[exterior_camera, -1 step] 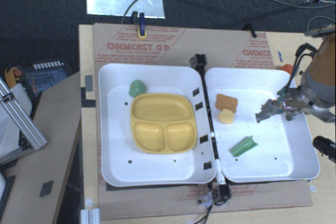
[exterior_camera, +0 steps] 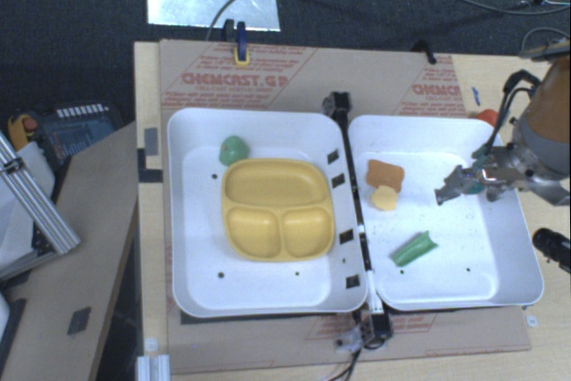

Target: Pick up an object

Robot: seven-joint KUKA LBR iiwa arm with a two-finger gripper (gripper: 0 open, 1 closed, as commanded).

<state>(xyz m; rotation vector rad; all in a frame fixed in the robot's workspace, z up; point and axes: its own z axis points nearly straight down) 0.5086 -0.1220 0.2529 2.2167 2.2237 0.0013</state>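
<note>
While the gripper [exterior_camera: 449, 190] hangs over the right white bin [exterior_camera: 508, 281], I can't tell its state; nothing visibly held. Pick not done. Candidates beside it: orange block [exterior_camera: 385, 171], pale yellow chunk [exterior_camera: 384, 198], green wedge [exterior_camera: 412, 249].

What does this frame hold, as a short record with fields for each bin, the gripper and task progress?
left bin: yellow divided tray in the middle; small green lump beside the tray's far left corner
right bin: orange block with a pale yellow piece touching its near side; green piece lying apart, nearer the front
gripper: over the right bin, to the right of the orange block, nothing visibly between its fingers
task progress: no object picked up yet
</note>
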